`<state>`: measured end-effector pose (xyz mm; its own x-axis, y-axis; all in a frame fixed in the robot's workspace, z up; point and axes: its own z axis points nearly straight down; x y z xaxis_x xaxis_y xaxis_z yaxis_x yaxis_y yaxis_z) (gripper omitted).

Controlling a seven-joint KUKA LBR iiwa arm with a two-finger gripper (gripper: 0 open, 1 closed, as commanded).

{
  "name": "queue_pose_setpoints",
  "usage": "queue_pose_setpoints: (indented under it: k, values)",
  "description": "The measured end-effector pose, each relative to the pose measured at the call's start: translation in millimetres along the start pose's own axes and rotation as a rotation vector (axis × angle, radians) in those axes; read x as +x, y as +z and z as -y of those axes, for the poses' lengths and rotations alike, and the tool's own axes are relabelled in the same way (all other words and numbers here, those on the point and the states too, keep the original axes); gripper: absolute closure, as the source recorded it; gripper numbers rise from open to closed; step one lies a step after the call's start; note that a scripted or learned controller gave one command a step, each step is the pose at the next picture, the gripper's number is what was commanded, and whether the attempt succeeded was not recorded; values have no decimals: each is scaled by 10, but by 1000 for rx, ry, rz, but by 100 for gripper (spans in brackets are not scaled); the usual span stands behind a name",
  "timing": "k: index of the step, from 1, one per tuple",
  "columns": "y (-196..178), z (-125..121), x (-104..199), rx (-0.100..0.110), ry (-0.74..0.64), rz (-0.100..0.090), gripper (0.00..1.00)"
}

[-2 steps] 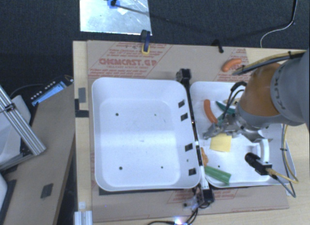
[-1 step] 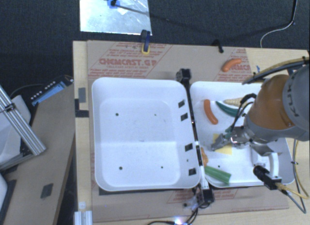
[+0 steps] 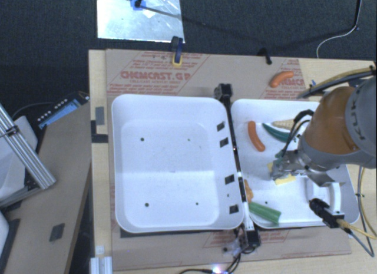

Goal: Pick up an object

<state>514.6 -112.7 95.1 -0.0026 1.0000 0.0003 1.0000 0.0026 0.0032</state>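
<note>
Objects for the pick are all sitting in the right bin (image 3: 347, 208), so going big to small: the surface (image 3: 153, 69) is a tan board with red CHEMCAST GP print, and it carries two shallow white bins side by side. The left bin (image 3: 171, 161) is on the left half of it. The arm (image 3: 344, 125), grey with an orange band, comes in from the right and hangs over the right bin, covering a good chunk of it. The end effector (image 3: 283, 167) is down low near the middle of that bin, right on top of a yellow piece (image 3: 284, 179) that pokes out just beneath it; honestly can't tell if it's open or closed, or whether it has anything. Near the bin's front left corner lies a green piece (image 3: 264, 211). An orange sausage-shaped piece (image 3: 256, 135) sits toward the bin's back left, with a teal curved piece (image 3: 275, 131) just beside it on the right. Another orange sausage (image 3: 281, 79) lies outside the bins, on the surface behind the right one. A yellow and blue clamp (image 3: 177, 52) grips the surface's far edge.
</note>
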Motion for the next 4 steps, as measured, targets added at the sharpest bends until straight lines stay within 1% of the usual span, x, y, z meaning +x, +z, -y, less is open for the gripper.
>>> queue_pose_setpoints:
  k: [1, 2, 3, 4]
  values:
    - [-104, -10, 1, -2, -1, 0, 100]
    - [119, -240, 323, 2, -5, -1, 100]
    - [-1427, -517, 138, -14, -2, 4, 100]
    - [-869, 112, 632, 9, -3, -3, 100]
